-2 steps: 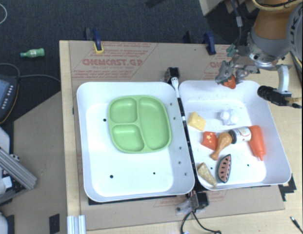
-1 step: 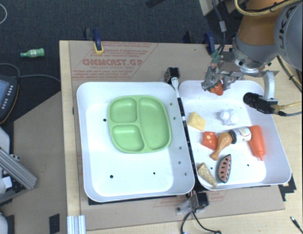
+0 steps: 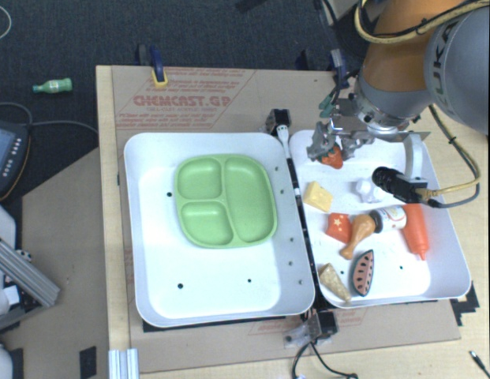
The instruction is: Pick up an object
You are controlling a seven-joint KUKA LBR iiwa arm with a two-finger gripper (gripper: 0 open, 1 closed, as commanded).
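Gripper hovering at far left of right bin, pinching a small red toy piece. Green divided plate lying in left bin. Toy carrot lying right.

Fixed overhead slant onto both bins

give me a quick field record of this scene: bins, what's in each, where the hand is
left bin: shallow white bin holding a green three-compartment plastic plate
right bin: shallow white bin with toy foods: yellow cheese wedge, orange carrot, brown drumstick, watermelon slice
hand: hand at the right bin's far left corner, over a small red-orange item
grasp: cannot tell
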